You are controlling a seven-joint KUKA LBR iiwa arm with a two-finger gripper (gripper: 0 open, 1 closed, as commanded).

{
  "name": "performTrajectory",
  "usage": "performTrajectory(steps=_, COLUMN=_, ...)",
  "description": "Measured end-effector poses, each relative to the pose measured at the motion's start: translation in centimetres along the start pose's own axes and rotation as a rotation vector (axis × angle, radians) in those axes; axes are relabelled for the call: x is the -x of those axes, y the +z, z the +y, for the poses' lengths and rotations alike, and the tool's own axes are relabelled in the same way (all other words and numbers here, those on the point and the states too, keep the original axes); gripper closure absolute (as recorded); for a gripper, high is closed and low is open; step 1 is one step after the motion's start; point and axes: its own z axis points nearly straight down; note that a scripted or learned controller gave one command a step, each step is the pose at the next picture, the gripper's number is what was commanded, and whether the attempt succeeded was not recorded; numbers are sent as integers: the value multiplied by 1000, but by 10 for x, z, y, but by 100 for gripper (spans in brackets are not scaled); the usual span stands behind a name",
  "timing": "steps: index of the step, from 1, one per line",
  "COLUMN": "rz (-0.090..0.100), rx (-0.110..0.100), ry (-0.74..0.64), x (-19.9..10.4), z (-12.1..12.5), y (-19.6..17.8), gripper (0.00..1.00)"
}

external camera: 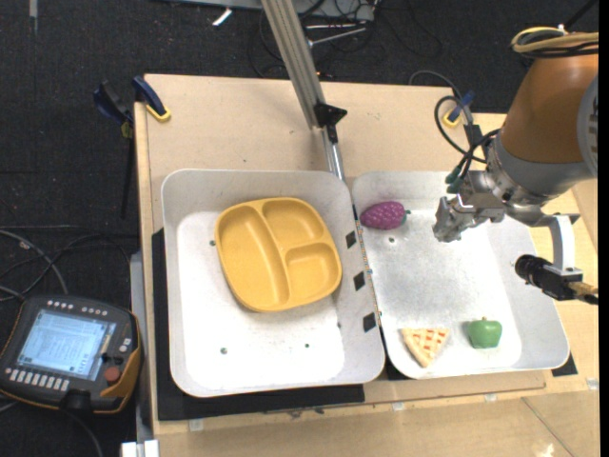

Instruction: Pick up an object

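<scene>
Nearest me in the right bin [533,350], I see a pizza slice [423,344] and a green pepper [484,332] side by side. The left bin [190,350] holds a yellow divided plate [279,252]. Farther back, the purple grape bunch [383,215] lies at nine o'clock from the gripper [450,222], near but apart. Whether the claw is clenched, I cannot tell.

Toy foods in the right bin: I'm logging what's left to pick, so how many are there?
3. A purple grape bunch near the bin's back left corner, a pizza slice at the front, and a green pepper just right of it. The arm might hide more.
</scene>
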Motion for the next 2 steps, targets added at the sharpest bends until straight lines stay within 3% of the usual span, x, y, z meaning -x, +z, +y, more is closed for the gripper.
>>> performTrajectory(steps=1, rz=-1, rx=2, ry=1, x=-49, z=18, y=1, gripper=100)
performTrajectory(steps=2, rz=-1, rx=-2, ry=1, x=-99, z=20, y=15, gripper=100)
